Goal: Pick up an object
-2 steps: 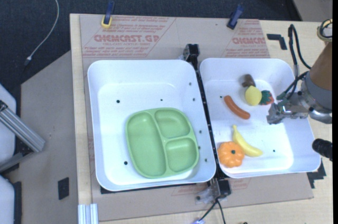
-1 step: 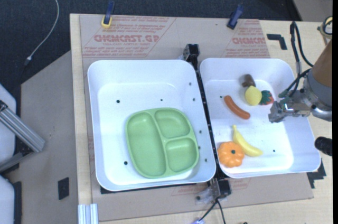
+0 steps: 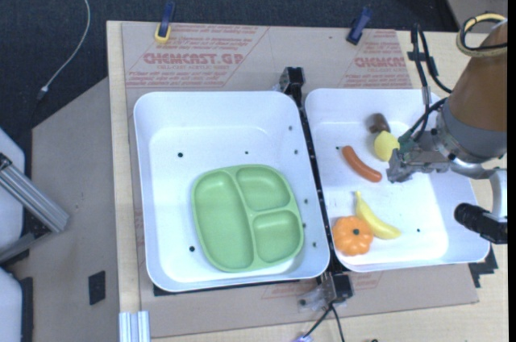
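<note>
In the camera view the gripper [image 3: 401, 171] hangs low in the right bin [image 3: 451, 248], just right of the sausage [image 3: 361, 164] and below the lemon [image 3: 385, 145]. Whether its fingers are apart cannot be told. This looks like the approach step; next it must settle over one item and close.

The grey arm with its orange band [image 3: 484, 102] runs off the right edge, its claw [image 3: 401, 169] covering part of the yellow rounded fruit [image 3: 384, 145].

Bench with two bins

A brown board bench [image 3: 242, 50] printed with red lettering carries two shallow white bins side by side: the left bin [image 3: 161, 123] and the right bin [image 3: 339, 110], their inner rims touching.
</note>
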{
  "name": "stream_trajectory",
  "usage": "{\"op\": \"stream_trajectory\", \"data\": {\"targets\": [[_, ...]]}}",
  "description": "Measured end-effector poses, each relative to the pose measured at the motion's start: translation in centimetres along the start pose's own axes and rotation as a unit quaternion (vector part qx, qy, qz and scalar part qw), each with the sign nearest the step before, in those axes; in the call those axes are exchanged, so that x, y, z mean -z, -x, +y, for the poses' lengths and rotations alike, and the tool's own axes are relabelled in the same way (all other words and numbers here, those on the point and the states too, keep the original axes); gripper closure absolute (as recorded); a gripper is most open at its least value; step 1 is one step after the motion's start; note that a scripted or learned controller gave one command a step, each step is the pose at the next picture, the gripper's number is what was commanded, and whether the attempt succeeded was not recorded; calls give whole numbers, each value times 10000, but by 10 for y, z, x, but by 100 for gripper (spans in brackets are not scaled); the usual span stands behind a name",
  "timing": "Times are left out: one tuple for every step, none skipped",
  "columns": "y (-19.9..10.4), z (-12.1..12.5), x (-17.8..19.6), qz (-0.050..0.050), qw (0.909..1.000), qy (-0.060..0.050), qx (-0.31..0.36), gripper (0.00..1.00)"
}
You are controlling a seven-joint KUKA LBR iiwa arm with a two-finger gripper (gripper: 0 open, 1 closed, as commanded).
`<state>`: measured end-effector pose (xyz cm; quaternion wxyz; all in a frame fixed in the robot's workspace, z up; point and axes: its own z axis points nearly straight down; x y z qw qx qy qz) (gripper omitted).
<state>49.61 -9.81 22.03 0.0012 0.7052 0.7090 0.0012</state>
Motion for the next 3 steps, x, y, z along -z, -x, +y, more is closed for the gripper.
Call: {"op": "stream_trajectory", "data": {"targets": [[-50, -7, 8, 9, 10000, -21, -18, 100], [-106, 4, 3, 5, 10000, -11, 2, 100], [-157, -2, -6, 8, 10000, -34, -1, 100]]}}
